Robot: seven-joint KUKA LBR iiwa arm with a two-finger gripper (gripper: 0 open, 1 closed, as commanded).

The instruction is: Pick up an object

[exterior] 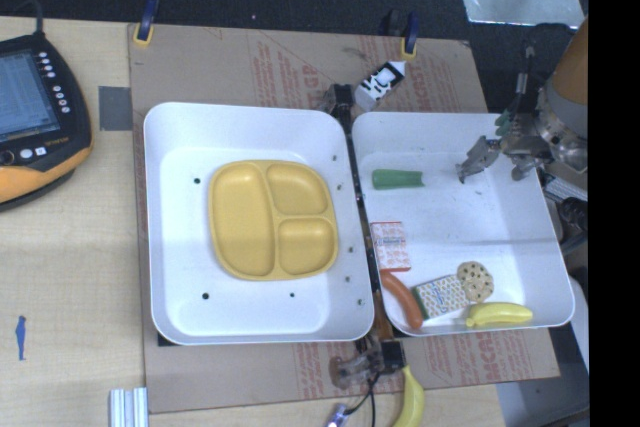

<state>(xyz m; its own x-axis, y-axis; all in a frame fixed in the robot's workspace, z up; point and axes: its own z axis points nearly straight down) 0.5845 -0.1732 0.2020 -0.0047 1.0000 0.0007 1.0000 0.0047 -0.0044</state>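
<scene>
While spread apart over the right bin's (520,215) bare far side, claw (497,162) well clear of green block (397,179).

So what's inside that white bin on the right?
The right white bin holds a green block, a red-and-white packet, a reddish sausage, a patterned packet, a round cookie and a yellow banana. Anything beneath them is covered.
</scene>
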